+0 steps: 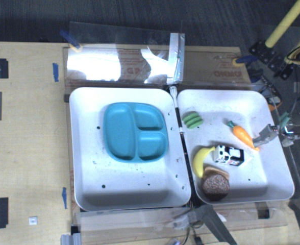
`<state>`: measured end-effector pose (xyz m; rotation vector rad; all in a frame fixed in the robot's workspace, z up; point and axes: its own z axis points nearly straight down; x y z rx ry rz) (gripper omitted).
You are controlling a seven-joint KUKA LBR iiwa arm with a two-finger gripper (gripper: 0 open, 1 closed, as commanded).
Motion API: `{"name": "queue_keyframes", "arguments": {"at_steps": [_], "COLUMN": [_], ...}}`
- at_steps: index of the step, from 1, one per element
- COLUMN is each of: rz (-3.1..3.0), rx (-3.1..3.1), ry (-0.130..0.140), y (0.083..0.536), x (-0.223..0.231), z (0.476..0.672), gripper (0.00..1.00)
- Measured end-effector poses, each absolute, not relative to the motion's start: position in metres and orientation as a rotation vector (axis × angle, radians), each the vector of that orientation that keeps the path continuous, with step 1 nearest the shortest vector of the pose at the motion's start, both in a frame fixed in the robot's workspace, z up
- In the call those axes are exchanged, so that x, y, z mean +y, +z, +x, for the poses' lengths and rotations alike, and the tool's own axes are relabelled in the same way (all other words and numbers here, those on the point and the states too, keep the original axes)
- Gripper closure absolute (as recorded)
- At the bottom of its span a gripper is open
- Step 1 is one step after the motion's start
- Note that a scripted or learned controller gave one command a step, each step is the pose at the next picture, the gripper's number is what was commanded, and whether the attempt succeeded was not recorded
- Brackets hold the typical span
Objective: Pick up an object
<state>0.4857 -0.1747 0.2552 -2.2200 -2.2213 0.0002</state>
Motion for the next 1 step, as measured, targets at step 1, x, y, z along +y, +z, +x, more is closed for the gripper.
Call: {"name": "queue_keyframes", "arguments": {"at_steps": [1], "rz": [-2.388], "rx": [-2.027], "ry": [0.011], "y": [0.1148], "x": [-0.1698], "z": [0.5595], "gripper": [0.00]}}
